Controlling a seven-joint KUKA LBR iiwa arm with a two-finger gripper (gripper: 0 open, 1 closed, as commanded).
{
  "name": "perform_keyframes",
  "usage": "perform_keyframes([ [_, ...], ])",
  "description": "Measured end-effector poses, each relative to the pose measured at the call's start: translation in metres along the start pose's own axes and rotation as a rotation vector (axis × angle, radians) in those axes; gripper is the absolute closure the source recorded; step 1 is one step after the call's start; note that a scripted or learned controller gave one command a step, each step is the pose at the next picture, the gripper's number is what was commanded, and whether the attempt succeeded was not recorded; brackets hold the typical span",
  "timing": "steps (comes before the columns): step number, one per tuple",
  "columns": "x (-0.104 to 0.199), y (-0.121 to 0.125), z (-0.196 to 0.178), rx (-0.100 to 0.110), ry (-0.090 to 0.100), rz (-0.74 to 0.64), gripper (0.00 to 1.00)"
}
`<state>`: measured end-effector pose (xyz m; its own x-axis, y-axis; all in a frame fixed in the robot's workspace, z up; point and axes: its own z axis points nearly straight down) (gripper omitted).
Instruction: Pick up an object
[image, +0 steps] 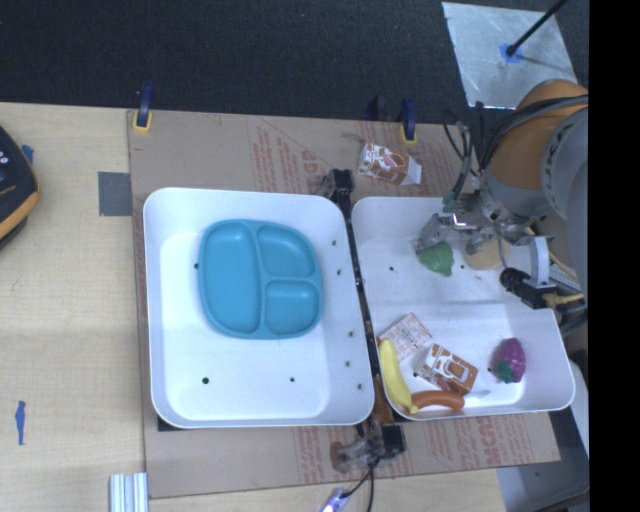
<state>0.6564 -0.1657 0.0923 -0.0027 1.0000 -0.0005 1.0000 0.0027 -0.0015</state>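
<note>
At the near edge of the bench (60, 340) you see a cable clip (365, 447) just below the seam where the two white bins meet. In the right bin (470, 300), along its near wall, lie a yellow banana (393, 377), an orange sausage-shaped toy (438, 402) touching the banana's lower end, and two small printed packets: a pale one (406, 335) and an orange-and-white one (447, 368) just beside it. A purple fruit toy (510, 359) with a green tip sits near that bin's right corner, apart from the packets. The left bin (250, 390) holds a blue divided plate (262, 279), lying flat in the bin's middle with three compartments showing.

Further back in the right bin you find the gripper (447, 237), lowered over a green object (437, 260) near the far wall. The green object lies directly under the metal tips and seems to touch them, but you cannot tell whether the fingers are open, closed or gripping it, as the wrist hides them. The grey arm with its orange band (530, 140) comes in from the right. Beyond the bins, another small printed packet (388, 164) lies on the brown cardboard sheet (250, 150), outside both bins, and two blue clamps (144, 102) pin the sheet's far edge.
</note>
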Motion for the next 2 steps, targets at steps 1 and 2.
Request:
perform_keyframes([
  [1, -0.0002, 0.0004, -0.0108, 0.000, 0.000, -0.003, 1.00],
  [2, -0.0002, 0.0003, -0.0107, 0.001, -0.001, -0.003, 0.00],
])
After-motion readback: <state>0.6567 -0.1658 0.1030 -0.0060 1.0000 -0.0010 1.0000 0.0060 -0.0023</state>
